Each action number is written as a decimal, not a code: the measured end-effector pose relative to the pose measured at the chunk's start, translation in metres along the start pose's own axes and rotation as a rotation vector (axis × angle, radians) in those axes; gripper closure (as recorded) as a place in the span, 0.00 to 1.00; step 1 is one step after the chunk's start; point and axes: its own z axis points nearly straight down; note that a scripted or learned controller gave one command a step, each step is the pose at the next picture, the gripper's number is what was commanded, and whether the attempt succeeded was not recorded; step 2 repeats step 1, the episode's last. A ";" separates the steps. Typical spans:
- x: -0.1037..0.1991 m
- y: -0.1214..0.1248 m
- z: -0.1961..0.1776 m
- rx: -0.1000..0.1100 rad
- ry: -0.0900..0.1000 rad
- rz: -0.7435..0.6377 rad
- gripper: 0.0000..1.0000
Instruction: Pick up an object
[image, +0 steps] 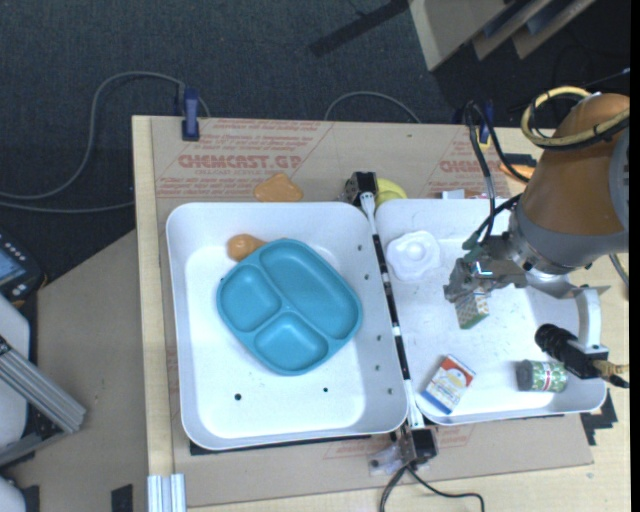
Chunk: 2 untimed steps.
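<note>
Gripper (472, 290) sat mid-right of frame w/ one greenish packet (473, 311) clamped between its fingers, over the right bin (500, 408). That bin also had 1 white cup (413, 252), 1 small box (449, 384), 1 green can (541, 376); left bin (200, 400) had 1 blue tray (288, 305) and 1 orange ball (241, 245).

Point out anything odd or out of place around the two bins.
An orange object lies on the bench behind the left bin, outside both. A small carton sits tilted against the right bin's front edge. The blue divided plate lies askew.

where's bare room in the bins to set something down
Left bin: bare floor below and left of the blue divided plate. Right bin: open strip between the small carton and the gripper. Crowded near the arm and the green-labelled bottle.
</note>
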 end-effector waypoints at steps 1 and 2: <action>0.058 0.038 -0.030 -0.004 0.001 -0.002 1.00; 0.058 0.038 -0.030 -0.004 0.001 -0.002 1.00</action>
